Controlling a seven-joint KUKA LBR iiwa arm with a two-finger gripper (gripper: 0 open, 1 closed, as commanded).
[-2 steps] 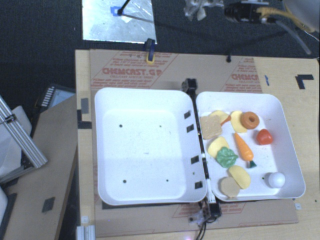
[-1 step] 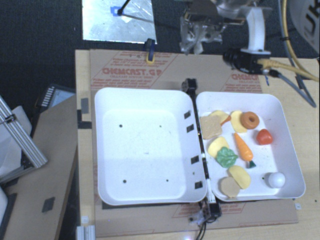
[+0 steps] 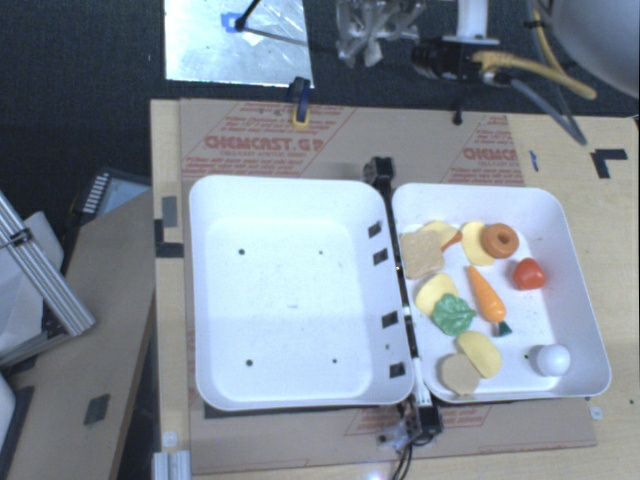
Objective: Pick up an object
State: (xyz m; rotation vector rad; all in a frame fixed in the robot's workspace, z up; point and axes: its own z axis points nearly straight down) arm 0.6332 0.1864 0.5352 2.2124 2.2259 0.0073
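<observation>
Gripper (image 3: 362, 30) of mine hangs at the top of the view, above the far edge of the bench, well clear of both bins. It looks translucent and blurry from here; can't tell how the digits are set, and no object shows betw. them. Grey arm body (image 3: 590, 18) sits off to the gripper's right, w/ yellow cables (image 3: 530, 68) running alongside.

Biggest first: cardboard sheet (image 3: 270, 138) w/ red print covers the bench below the gripper. On it, left bin (image 3: 215, 268) lies below and left of the gripper. Right bin (image 3: 580, 298) lies below and right, touching the left one along a black hinge strip (image 3: 395, 288).

All the pick candidates are in the right bin, well apart from the gripper. Bread slice (image 3: 422, 252) is nearest the hinge. Orange carrot (image 3: 486, 293) lies tilted mid-bin. Yellow piece (image 3: 437, 292) touches a green leafy item (image 3: 454, 315). Another yellow piece (image 3: 481, 352) sits just beside a tan round piece (image 3: 459, 374) at the near edge. Donut (image 3: 499, 239) rests against a yellow round thing (image 3: 474, 246), farther side. Red tomato (image 3: 528, 273) sits right of the carrot. White ball (image 3: 549, 359) is in the near right corner.

Blue-yellow clamp (image 3: 300, 103) grips the cardboard's far edge, below-left of the gripper.
</observation>
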